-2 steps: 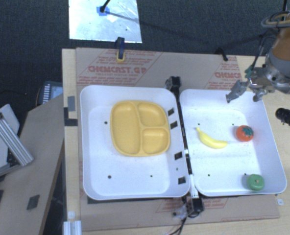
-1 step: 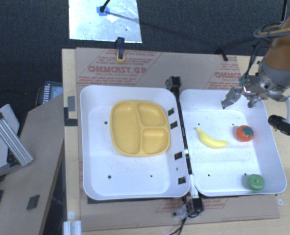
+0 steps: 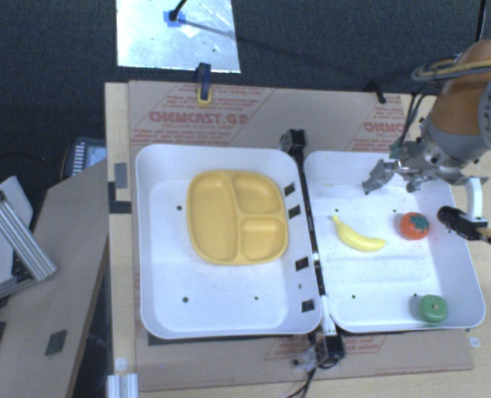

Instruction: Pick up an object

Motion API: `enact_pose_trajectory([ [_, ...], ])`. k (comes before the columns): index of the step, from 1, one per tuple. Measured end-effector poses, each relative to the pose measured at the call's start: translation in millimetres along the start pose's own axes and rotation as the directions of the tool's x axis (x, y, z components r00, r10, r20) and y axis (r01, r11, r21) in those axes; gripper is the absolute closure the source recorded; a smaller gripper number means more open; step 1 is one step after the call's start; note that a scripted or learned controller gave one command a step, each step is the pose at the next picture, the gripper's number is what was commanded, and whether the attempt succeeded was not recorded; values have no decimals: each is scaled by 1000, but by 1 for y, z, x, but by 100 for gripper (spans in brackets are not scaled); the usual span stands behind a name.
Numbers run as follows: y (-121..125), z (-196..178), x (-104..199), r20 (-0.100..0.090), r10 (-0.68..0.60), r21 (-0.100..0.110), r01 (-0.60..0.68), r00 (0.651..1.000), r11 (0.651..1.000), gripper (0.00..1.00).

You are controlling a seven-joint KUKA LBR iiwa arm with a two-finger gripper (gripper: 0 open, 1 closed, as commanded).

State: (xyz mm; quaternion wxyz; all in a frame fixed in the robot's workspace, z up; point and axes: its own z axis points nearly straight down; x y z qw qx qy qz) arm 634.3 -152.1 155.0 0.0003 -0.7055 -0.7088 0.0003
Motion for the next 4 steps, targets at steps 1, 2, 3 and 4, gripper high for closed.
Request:
enact_pose_trajectory([
  [1,7,45,-4,1,0,-1,0,1000,1000,0],
  [2,9,32,-4,1,-1,-6,1,1000,1000,100],
  [3,16,-16,-9,2,0,-8,0,1000,1000,100],
  [4,12,-80,-10,2,-1,-10,1,1000,1000,100],
])
